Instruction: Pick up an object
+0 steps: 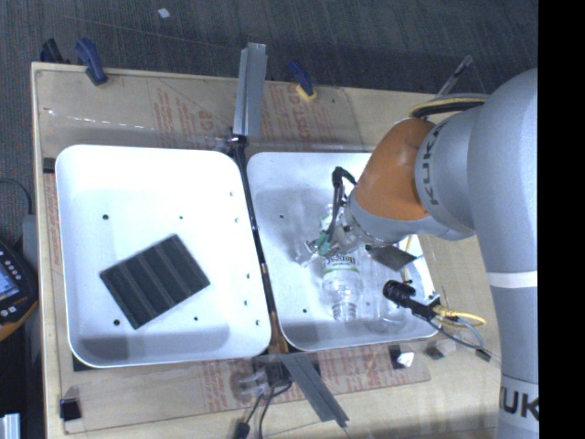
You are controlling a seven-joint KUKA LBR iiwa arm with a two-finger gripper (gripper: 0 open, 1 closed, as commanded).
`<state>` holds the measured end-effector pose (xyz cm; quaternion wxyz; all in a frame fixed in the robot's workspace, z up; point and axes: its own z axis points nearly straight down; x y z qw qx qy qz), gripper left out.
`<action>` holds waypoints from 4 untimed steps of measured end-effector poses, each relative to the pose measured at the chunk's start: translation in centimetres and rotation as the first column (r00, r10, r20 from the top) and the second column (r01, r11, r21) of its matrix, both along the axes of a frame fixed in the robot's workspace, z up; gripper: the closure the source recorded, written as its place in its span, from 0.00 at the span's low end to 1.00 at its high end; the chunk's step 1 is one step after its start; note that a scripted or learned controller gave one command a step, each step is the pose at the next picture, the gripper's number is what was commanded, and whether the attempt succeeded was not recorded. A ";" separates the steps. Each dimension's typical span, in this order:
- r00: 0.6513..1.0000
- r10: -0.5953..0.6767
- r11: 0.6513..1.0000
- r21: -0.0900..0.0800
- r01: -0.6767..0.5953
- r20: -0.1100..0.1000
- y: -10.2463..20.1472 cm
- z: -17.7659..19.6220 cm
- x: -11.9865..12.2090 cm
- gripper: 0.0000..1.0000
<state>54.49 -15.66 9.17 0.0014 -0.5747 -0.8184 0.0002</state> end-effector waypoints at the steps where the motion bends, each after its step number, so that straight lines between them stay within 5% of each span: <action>1: 0.998 -0.069 0.998 -0.002 0.069 0.002 -3.6 3.9 3.4 0.00; 2: 1.000 0.011 1.000 0.001 -0.011 0.002 -5.0 0.0 0.9 0.00; 3: 1.000 0.011 1.000 0.001 -0.011 0.002 -5.1 0.0 0.9 0.00; 4: 1.000 0.017 1.000 0.002 -0.017 0.002 -4.9 1.0 1.0 1.00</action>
